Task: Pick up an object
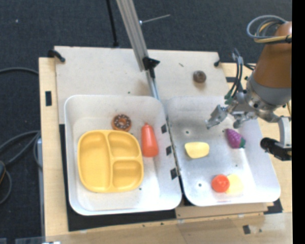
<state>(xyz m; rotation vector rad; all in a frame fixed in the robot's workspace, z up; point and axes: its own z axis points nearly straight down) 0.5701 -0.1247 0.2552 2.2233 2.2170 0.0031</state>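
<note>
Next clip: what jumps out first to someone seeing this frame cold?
The big yellow three-compartment plastic tray dominates the left white bin, with an orange-red toy carrot beside it. At right, the grey arm's gripper hangs over the right white bin, near a purple toy grape bunch.

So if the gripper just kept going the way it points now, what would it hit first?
The gripper points down and left over the right bin. It would probably meet bare bin floor short of the yellow piece, though depth is unclear.
</note>
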